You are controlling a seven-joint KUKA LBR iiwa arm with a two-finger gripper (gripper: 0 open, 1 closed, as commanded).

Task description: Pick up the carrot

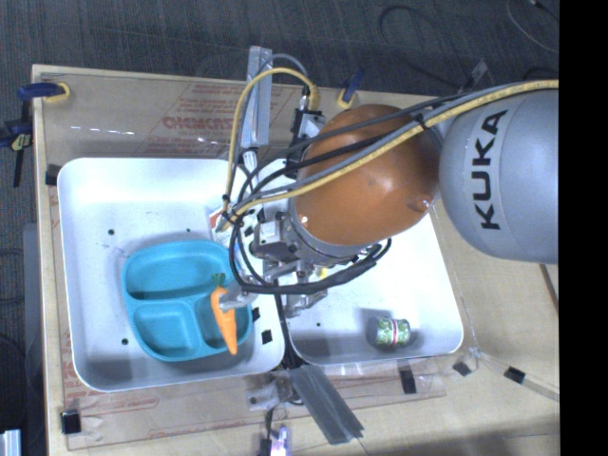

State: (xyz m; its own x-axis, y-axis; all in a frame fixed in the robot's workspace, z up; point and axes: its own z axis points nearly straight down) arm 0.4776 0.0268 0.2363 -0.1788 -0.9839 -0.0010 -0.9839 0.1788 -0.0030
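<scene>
Two shallow white bins side by side on the bench. Left bin (pixel 85 217) holds a blue divided tray (pixel 171 297), three compartments, sitting toward the bin's near right part. Carrot (pixel 226 326) is orange with a bit of green at its top end, lying at the tray's right edge, over the lower right compartment, pointed end toward the near side, roughly upright in the frame with a slight tilt. Arm (pixel 494 179) comes in from the right, grey body with KUKA lettering, big orange band (pixel 366 174) above the wrist covering much of the seam between bins. Cables (pixel 275 93), yellow and black, loop from the wrist up toward the far edge of the bench. Gripper (pixel 249 291) hangs low over the divider area, just above and right of the carrot's top end; the wrist hardware and cabling crowd it, so open or closed cannot be told from this view. Whether it touches the carrot, also can't tell; it looks just beside the green end. Right bin (pixel 432 283) has a small green and white can (pixel 390 331) lying on its side near the near wall, well apart from the carrot. Blue clamp (pixel 38 91) at the bench's far left corner.
</scene>
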